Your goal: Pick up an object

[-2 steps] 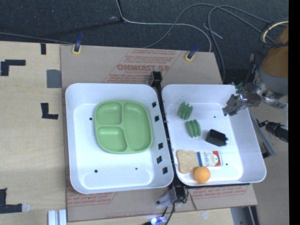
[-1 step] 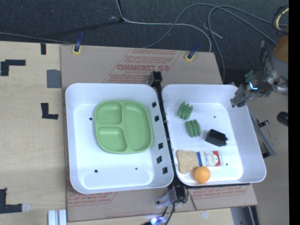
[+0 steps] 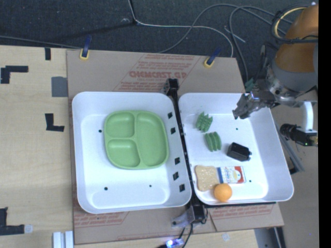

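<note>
- My jaws [image 3: 241, 111] hang over the far right part of the right bin [image 3: 273, 154], near its back wall. Their tip is small and dark against the white; I cannot tell whether they are parted or closed. Nothing shows between them, so I claim no hold.
- Task: pick up any object. All candidates lie in the right bin.
- Two green pieces, one [image 3: 204, 121] at mid-back and one [image 3: 212, 141] just in front of it, well left of my jaws.
- Black block [image 3: 239, 151] in mid-bin, nearest to me, in front of and slightly below my tip in the view.
- Toast [image 3: 206, 176], carton [image 3: 231, 175] and orange [image 3: 223, 192] crowd the front wall, touching or nearly so.
- Left bin [image 3: 85, 154] carries a green divided plate [image 3: 136, 139], not a likely target from this side.
- Judgement: no grasp yet; I am in the approach. The black block stands apart from its neighbours, so it leaves room for both fingers. The front cluster risks knocking neighbours, and the orange would probably roll.
- Both bins sit on brown card on the tabletop [image 3: 31, 138], clipped at the back, probably to stop sliding.
</note>
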You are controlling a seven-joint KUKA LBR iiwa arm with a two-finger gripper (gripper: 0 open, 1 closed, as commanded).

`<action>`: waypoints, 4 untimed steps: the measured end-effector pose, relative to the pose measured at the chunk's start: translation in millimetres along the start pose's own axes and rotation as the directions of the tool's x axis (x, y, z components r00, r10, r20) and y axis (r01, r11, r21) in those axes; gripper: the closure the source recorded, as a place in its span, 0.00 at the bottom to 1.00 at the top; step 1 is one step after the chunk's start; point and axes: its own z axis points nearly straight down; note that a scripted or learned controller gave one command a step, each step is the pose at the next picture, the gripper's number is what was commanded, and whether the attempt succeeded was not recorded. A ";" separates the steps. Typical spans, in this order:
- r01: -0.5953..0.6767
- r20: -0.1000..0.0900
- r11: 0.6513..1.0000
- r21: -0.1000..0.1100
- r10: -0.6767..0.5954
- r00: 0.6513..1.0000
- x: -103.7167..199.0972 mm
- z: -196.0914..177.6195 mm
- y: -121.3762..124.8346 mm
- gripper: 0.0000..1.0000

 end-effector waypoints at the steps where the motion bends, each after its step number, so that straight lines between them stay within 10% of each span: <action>1: 0.001 0.000 1.000 0.000 -0.001 1.000 59.3 15.7 8.3 1.00; 4: 0.002 0.000 1.000 -0.001 -0.002 1.000 222.9 29.9 50.0 1.00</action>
